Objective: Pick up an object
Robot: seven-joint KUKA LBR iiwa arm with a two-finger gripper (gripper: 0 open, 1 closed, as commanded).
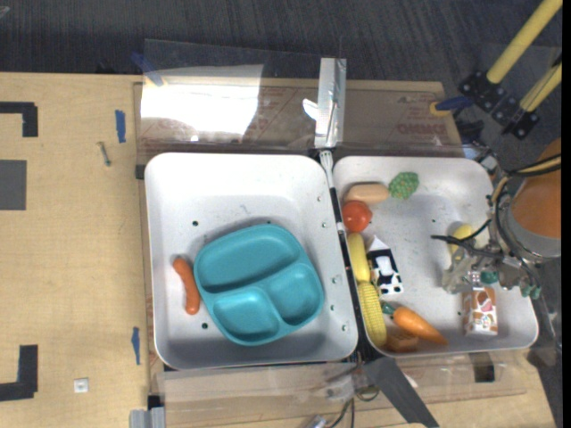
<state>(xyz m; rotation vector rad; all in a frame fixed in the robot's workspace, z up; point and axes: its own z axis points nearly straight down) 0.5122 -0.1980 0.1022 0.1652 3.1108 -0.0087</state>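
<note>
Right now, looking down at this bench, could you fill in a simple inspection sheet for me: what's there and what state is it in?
Surface: two white bins side by side, left bin and right bin, on a tan bench.
Job's things: in the right bin, broccoli, bread roll, tomato, banana, black-and-white box, corn cob, carrot, small carton.
Clutter: left bin holds a teal divided plate and an orange sausage beside it.
Grippers: gripper low over the right bin's right side, above the carton; grasp unclear.
Cables: dark cables near the wrist.
Surroundings: clear plastic sheet behind the bins, yellow poles top right.
</note>
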